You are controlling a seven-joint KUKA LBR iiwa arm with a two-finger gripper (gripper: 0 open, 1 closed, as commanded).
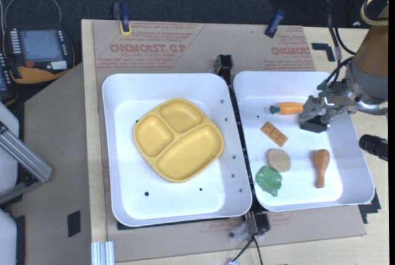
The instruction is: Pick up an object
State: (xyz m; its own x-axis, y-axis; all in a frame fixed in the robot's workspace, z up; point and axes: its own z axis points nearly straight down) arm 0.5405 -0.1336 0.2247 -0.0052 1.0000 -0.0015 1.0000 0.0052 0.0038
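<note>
The right bin (pixel 352 193) holds several toy foods. An orange carrot with a green top (pixel 288 109) lies near the back, just left of my gripper (pixel 313 121). A brown cracker (pixel 273 133) sits in front of the carrot. A round beige piece (pixel 279 160) and a green leafy piece (pixel 268 180) lie nearer the front. A brown drumstick (pixel 320 166) lies at the front right. My gripper hangs low over the bin floor to the right of the carrot, with nothing seen between its dark fingers.
The left bin (pixel 117 134) holds a yellow divided plate (pixel 179 139). A black divider with clamps (pixel 223 63) runs between the bins. The arm's wrist and cables (pixel 367 75) cover the right bin's back right corner.
</note>
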